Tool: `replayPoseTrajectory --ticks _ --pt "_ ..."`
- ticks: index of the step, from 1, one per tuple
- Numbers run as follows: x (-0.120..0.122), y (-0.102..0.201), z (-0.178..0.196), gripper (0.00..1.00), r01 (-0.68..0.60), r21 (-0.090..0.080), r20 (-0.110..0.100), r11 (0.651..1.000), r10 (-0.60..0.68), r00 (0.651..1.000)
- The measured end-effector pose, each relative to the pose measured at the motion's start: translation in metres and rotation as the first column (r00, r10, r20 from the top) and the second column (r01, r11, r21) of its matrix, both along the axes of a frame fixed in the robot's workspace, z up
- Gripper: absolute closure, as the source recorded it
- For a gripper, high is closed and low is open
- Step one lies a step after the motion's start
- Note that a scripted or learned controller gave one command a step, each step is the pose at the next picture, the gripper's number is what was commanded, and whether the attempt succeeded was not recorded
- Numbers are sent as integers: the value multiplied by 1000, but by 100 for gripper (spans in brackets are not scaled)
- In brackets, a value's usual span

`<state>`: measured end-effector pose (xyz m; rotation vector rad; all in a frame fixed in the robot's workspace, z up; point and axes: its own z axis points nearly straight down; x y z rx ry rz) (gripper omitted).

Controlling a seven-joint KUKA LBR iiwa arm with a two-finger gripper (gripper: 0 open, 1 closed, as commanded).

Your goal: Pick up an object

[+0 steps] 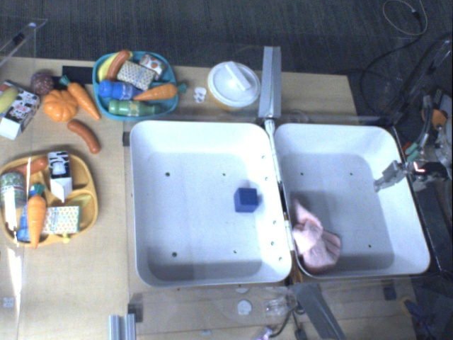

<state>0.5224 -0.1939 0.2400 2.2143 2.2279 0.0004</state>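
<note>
Two bins side by side — a cube (246, 199) in the left bin (163, 154), a cloth (315, 238) in the right bin's (354, 147) near-left corner — gripper (396, 173) above its right edge.

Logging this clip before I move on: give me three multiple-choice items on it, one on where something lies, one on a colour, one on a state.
1. Where does the pink cloth lie?
A. Left bin, centre
B. Right bin, near-left corner
C. On the bench by the vegetables

2. What colour is the cube in the left bin?
A. Blue
B. Red
C. Yellow

3. What is the cube's state?
A. Lifted above the bin
B. Wrapped in the cloth
C. Resting alone on the bin floor

Answers:
1 B: the pink cloth sits bunched against the right bin's left wall, at its near end.
2 A: the cube is plainly blue.
3 C: it sits on the left bin's floor, while the gripper is over the right bin's far-right side.
</note>
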Motion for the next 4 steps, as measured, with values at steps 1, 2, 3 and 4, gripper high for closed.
replayPoseTrajectory --ticks 1,2,3,4 --pt "2 1 10 100 -6 -1 3 1000 6 1000" --pt "-15 98 -46 100 8 1 -1 1000 -8 1000" --pt "-15 98 -45 0 9 1 -1 1000 -9 1000" --pt "-8 112 -149 0 41 0 19 999 -41 999"
